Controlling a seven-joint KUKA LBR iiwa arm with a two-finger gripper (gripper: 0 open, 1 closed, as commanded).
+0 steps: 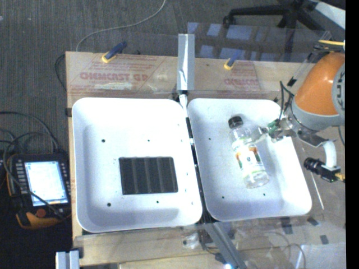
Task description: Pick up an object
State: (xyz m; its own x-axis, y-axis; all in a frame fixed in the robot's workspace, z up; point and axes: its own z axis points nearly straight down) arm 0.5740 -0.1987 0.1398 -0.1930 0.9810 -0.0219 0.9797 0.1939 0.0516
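Observation:
A clear plastic bottle (247, 152) with a black cap and an orange-and-green label lies on its side in the right bin (219, 200), cap toward the far wall. A dark grey ribbed rectangular pad (148, 175) lies flat in the left bin (90, 122). My gripper (272, 130) hangs low at the right bin's far right side, just right of the bottle's shoulder, close to it or touching it. The grey arm with its orange band (320, 91) rises behind it at the right edge.
The two white bins meet along a ridge (192, 150) in the middle of the bench. A handheld control pendant (40, 182) lies on the floor to the left. Yellow clamps (112, 51) hold the board at the back. A black fitting (321, 168) juts out by the right bin's rim.

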